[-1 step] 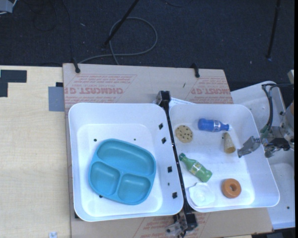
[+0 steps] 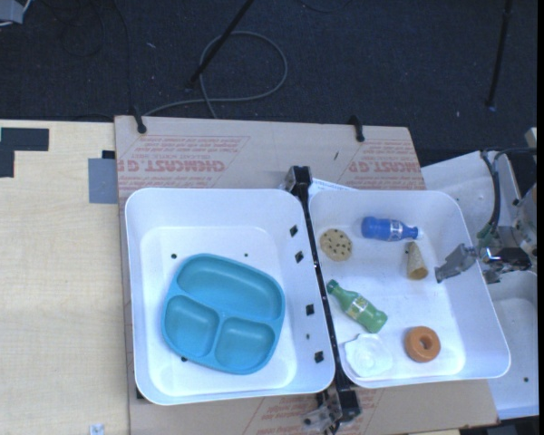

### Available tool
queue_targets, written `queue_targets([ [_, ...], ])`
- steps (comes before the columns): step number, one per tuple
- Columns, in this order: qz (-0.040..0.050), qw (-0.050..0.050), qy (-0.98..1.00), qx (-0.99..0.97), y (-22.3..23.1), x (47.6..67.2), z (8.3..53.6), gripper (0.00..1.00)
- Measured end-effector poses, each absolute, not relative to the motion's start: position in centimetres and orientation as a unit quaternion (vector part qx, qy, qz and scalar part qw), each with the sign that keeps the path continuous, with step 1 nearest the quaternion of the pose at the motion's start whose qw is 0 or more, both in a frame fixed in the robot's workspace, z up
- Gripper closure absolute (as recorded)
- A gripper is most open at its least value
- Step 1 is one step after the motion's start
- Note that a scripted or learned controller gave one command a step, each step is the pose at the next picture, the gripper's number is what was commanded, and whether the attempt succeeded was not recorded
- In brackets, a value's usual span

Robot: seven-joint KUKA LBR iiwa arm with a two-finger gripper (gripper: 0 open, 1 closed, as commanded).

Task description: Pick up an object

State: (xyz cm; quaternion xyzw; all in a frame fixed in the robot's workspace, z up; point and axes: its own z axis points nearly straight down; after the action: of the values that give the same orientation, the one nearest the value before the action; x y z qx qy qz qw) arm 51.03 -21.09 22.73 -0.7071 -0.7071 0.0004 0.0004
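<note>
I find no pick made yet. My pincer [image 2: 455, 263] sits at the right bin's [image 2: 476, 370] right rim; I cannot tell its state. The cone [image 2: 416, 261] lies just to its left, the blue bottle [image 2: 389, 229] beyond, the doughnut [image 2: 423, 343] below-left. The whole grasp remains.

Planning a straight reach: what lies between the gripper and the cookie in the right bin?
In the camera view, the ice cream cone lies between the gripper and the cookie; the rest is bare bin floor.
</note>
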Motion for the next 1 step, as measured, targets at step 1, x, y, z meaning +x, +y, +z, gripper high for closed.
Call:
queue_targets([
  [1, 0.0012, 0.004, -0.707, -0.707, -19.95, 50.78, 17.50, 0.00],
])
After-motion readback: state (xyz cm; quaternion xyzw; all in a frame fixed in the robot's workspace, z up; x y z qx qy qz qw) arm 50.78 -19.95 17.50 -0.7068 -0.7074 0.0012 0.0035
